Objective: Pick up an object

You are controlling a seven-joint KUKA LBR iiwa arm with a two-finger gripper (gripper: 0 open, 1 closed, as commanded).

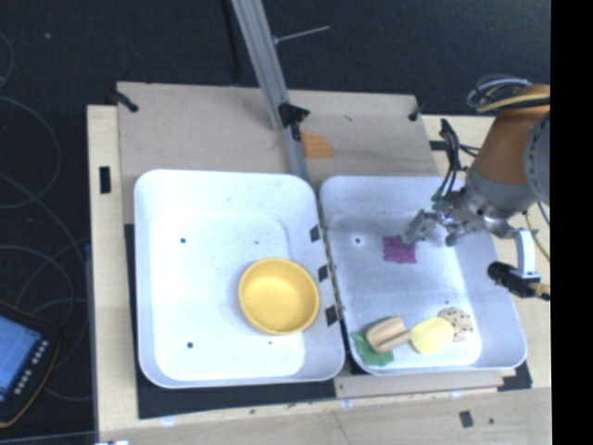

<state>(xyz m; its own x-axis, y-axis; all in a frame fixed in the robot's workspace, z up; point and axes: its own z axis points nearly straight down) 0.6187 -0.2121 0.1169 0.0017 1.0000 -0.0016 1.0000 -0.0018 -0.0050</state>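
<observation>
On the wooden bench [213, 128], two white bins [185, 202], dark floor [93, 26]

Bright, even light (slightly soft focus)

I see a pale wooden bench [107, 248] on a dark floor [56, 26], loose cables [28, 193] trailing left, a grey metal rail [264, 63] slanting in from above.
</observation>
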